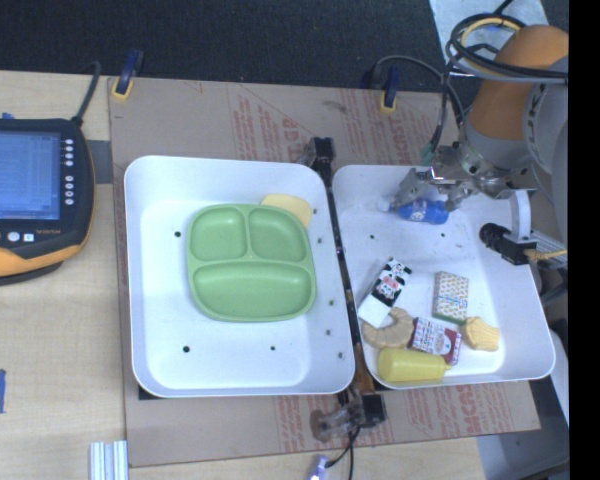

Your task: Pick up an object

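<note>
Two bins, one arm low over a blue object

Two shallow white bins sit side by side on a sheet of brown cardboard (pixel 270 118) clamped to a pale wood worktop (pixel 50 368). Behind the worktop the floor looks dark. A pendant with a lit blue screen (pixel 25 193) lies at the left end of the worktop.

The left bin (pixel 160 358) carries a green divided plate (pixel 250 261), with a pale yellow piece (pixel 290 206) touching the plate's far right corner. The right bin (pixel 520 308) has a cluster at its near end: a black-and-white cow-patterned carton (pixel 391 283), a small green-and-white box (pixel 451 296), a red-and-white packet (pixel 435 340), a tan piece (pixel 390 330), a yellow cylinder (pixel 411 366) lying along the near wall, and a small yellow corn-like piece (pixel 482 335).

The arm comes in from the right, its orange band (pixel 505 78) up near the far corner. Its fingers (pixel 429 190) reach down at the far end of the right bin, right over a small blue object (pixel 422 211). That object lies flat near the far wall, well apart from the cluster, its long axis running roughly left to right across the bin. I cannot tell from here whether the fingers are open or closed, or whether they grip it.
</note>
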